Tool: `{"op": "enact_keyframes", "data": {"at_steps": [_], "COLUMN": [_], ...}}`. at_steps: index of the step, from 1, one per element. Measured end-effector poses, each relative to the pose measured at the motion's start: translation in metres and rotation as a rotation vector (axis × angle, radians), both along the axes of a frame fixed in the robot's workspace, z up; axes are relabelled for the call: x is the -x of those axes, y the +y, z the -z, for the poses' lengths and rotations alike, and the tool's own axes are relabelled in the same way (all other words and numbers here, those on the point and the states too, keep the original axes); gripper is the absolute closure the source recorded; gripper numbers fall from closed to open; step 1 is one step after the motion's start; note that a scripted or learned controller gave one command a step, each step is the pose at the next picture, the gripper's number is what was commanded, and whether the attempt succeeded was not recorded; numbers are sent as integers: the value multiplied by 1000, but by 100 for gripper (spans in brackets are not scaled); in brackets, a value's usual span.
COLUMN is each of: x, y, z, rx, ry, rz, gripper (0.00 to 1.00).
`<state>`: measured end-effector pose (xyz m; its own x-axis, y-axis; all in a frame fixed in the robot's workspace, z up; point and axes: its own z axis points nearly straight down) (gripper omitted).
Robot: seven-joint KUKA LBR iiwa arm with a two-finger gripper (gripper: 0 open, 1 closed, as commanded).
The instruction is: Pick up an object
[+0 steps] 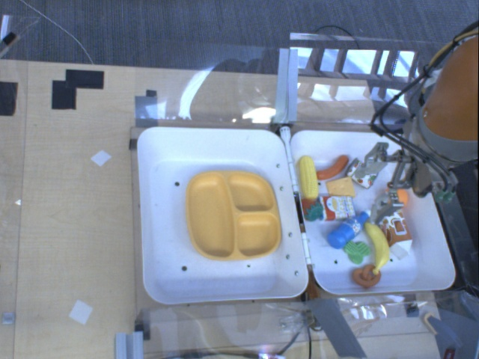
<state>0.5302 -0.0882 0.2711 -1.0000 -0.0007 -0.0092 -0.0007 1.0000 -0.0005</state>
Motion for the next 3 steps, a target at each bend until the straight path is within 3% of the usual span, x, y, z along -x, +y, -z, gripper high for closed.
{"op": "enact_keyframes", "data": {"at_steps": [1,2,3], "x": [28,-22,-117], "y": [-56,-104,-107], "z": [72,117,160], "rx": [1,-1,-5], "ry": [7,3,0], "rz": [-33,258,518], "gripper": [0,0,0]}}
